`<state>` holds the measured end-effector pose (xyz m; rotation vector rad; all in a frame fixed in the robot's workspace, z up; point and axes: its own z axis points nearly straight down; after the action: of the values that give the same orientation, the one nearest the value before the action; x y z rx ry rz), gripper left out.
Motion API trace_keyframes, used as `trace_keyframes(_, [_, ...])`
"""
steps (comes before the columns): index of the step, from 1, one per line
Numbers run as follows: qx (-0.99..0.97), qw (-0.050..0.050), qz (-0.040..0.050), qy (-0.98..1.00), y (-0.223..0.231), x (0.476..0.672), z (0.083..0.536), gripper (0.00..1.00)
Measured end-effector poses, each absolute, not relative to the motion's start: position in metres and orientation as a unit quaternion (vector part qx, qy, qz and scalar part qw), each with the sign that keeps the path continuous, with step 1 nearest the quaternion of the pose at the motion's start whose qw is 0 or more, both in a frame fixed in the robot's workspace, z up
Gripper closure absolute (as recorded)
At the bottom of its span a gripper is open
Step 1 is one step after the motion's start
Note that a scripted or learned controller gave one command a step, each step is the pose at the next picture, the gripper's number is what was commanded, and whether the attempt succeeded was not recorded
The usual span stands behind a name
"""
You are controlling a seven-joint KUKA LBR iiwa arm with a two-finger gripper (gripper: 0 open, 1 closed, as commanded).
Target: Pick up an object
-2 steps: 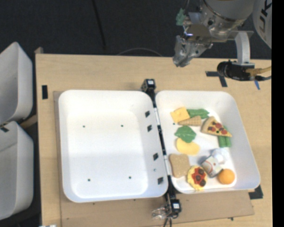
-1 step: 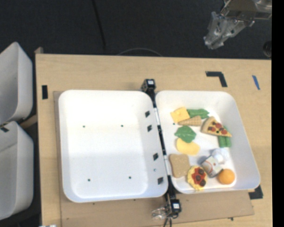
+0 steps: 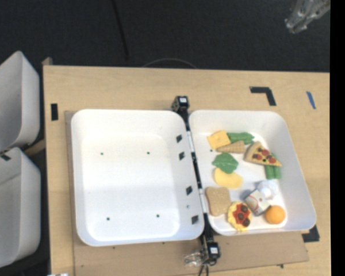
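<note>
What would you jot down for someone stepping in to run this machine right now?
Tool: high at the top right, over the dark floor beyond the bench, far from both bins; too blurred to tell how it is set, and nothing is seen in it.
Things: all in the right bin — yellow block, pizza slice, green leaf, toast, small pizza, orange, a white cup.
Left bin: white floor with small dark dots.
Done: nothing picked yet.
Left: bring the tool down over the right bin, grip one thing, lift it.
</note>
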<state>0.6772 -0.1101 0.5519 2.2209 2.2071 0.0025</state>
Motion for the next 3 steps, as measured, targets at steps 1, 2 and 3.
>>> trace_keyframes(1, [0.710, 0.003, -0.0008, 0.704, -0.203, 0.688, 0.551, 1.00])
trace_keyframes(2, [0.708, -0.005, -0.0041, 0.706, -0.194, 0.666, 0.417, 1.00])
trace_keyframes(3, [0.706, -0.003, -0.0026, 0.708, -0.149, 0.669, 0.313, 1.00])
